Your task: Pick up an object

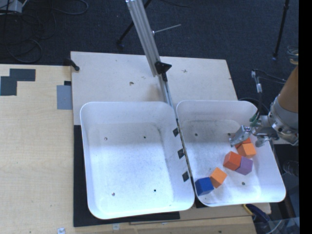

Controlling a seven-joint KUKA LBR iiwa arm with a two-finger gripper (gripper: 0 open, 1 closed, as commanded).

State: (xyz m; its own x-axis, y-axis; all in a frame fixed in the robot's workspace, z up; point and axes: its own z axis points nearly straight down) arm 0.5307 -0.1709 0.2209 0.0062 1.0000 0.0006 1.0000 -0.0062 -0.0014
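Note:
My gripper [247, 139] reaches in from the right over the right bin [214, 116], low near its right wall. Its fingers are spread, one grey finger [237, 137] on the left, and nothing is held between them. An orange block [247, 150] lies just below the fingertips; whether they touch it I cannot tell. A red-orange block [232, 160] and a purple block [245, 166] sit side by side just in front of it. Nearer the front lie a smaller orange block [218, 176] and a blue block [204, 185] in the bin's front left corner.
The left bin [97, 130] stands beside the right one, with a divider carrying black clips [181, 152] between them. A slanted aluminium bar [146, 38] rises behind the bins. Cables and stands lie on the dark floor at the back.

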